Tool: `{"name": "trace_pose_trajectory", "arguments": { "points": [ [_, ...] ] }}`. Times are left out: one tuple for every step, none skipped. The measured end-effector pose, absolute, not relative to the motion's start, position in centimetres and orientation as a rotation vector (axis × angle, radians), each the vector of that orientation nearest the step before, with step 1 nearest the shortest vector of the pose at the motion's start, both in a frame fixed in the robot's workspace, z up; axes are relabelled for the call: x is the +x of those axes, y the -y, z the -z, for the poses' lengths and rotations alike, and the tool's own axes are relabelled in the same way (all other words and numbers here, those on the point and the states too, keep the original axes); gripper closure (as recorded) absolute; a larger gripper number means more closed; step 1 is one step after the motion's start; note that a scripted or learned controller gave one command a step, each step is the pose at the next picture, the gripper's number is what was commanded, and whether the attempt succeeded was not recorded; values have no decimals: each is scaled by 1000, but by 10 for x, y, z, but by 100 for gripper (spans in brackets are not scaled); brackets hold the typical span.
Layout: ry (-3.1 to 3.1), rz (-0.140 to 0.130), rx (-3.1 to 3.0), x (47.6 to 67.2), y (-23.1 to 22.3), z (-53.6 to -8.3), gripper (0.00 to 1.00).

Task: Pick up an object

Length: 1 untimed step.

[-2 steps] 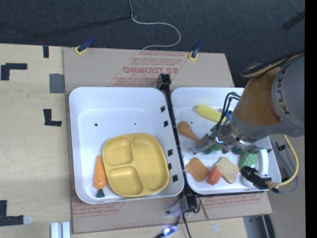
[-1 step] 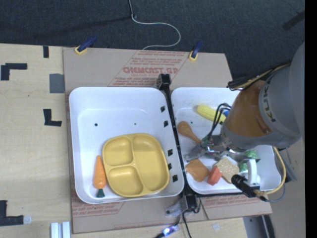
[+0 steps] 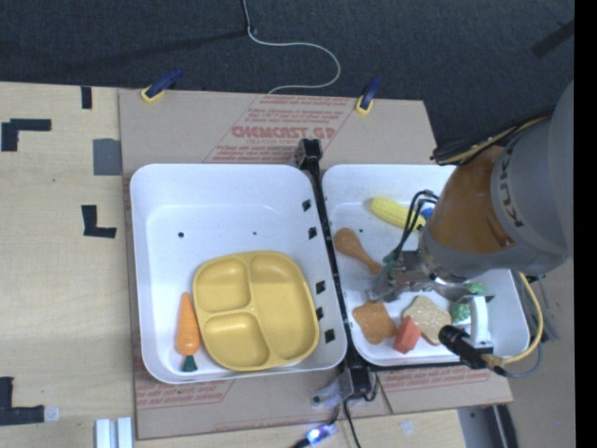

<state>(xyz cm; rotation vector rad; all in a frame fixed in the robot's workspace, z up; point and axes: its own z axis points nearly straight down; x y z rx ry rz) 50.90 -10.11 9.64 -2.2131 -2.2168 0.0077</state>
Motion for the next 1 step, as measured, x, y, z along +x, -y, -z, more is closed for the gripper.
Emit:
{"name": "trace_pose_trajectory", "arguments": {
  "points": [
    [2224,1,-2219,505,98,-156,100]
  ]
}}
